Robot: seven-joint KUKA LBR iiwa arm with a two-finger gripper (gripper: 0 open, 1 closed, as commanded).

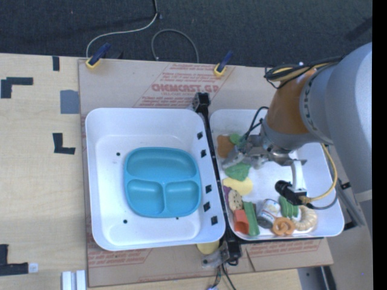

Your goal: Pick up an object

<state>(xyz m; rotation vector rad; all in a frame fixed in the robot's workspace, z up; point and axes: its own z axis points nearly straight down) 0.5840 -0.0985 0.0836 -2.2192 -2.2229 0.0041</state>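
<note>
Left bin [97, 162]: white, shallow, at nine o'clock of the right bin, touching it along a black divider strip [208, 162].
Blue tray [162, 181]: three-compartment plate lying flat in the middle of the left bin.
Cardboard sheet [169, 89]: brown with red print, under both bins, reaching out at twelve o'clock.
Clamps [97, 56]: one yellow-tipped at the sheet's eleven o'clock corner; a second [222, 64] at twelve o'clock.
Cable [151, 23]: thin, pale, looping over dark carpet [242, 17] at twelve o'clock.
Bench top [36, 180]: light wood at nine o'clock, with black tape marks [60, 144].
Yellow piece [207, 246]: just outside the left bin at five o'clock, kind unclear.
</note>
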